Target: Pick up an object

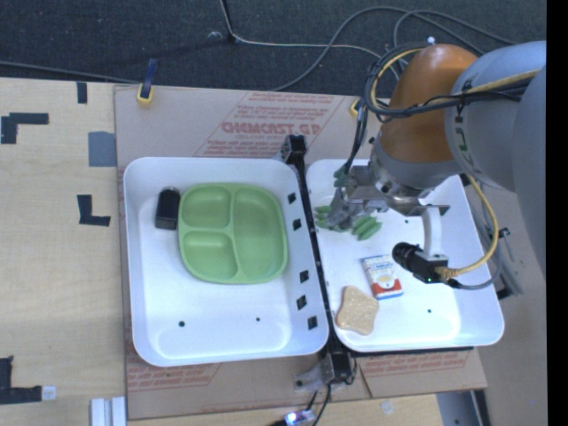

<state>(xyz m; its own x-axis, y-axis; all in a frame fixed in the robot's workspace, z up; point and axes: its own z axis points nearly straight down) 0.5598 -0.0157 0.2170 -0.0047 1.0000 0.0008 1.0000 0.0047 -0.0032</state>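
Note:
My gripper [348,209] is lowered into the far left part of the right bin [461,322], over a green leafy object [362,228]. Green pieces show beside and below the fingers, but the wrist hides how they stand around it. A small carton with red and blue print [382,276] lies in the middle of the right bin. A tan slice of bread [357,311] lies near that bin's front left corner.
The left bin [151,318] holds a green divided plate [233,232] and a small black block [168,209] at the plate's left. A black divider [306,238] runs between the bins. The arm's orange band [428,96] and cables hang over the right bin's far side.

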